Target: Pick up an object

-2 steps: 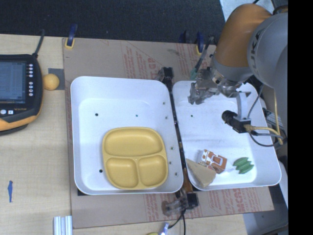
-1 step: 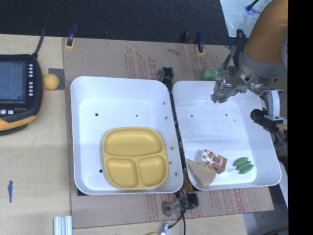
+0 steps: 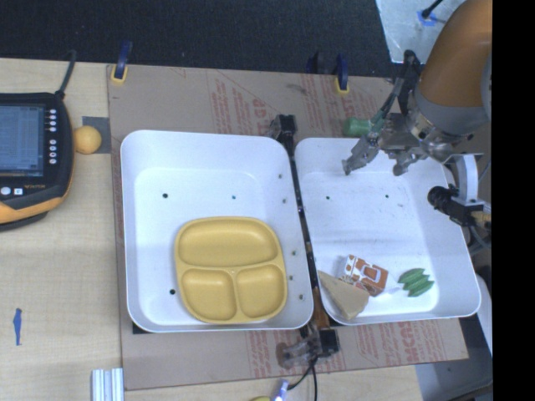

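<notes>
Above the far end of the right bin, the gripper hangs with fingers apart and nothing between them. No pick is made yet. Candidate objects lie well apart from it at the near edge: a patterned packet, a tan wedge, a green pod.

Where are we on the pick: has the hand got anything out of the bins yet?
Nothing looks picked yet. The hand hangs open over the far end of the right bin with nothing between its fingers. The small box, green piece and tan wedge lie at the bin's near end; the yellow tray sits in the left bin. Approach, grasp and lift all remain.
</notes>
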Controlling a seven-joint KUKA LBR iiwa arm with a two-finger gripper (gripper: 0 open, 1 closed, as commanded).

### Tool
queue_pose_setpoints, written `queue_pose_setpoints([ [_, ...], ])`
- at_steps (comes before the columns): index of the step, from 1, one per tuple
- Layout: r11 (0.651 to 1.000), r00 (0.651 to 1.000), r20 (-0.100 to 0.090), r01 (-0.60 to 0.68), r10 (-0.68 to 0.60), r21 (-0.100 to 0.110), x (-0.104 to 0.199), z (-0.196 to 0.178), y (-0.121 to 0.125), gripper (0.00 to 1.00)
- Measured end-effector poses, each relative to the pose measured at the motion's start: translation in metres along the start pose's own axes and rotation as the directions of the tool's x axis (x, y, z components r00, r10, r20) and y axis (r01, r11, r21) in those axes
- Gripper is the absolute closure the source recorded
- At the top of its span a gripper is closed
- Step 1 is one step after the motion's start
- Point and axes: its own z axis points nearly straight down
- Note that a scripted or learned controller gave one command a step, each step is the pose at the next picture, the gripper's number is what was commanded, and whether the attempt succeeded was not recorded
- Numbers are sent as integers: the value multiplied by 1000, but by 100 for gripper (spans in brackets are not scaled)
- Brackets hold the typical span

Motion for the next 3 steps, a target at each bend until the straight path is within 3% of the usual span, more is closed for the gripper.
queue_pose_setpoints([
  [1,1000,1000,1,1,-1,3,-33,119,40,0],
  [2,1000,1000,0,3,-3,3,-39,149,-50,0],
  [3,1000,1000,1,0,0,-2,-126,90,-21,0],
])
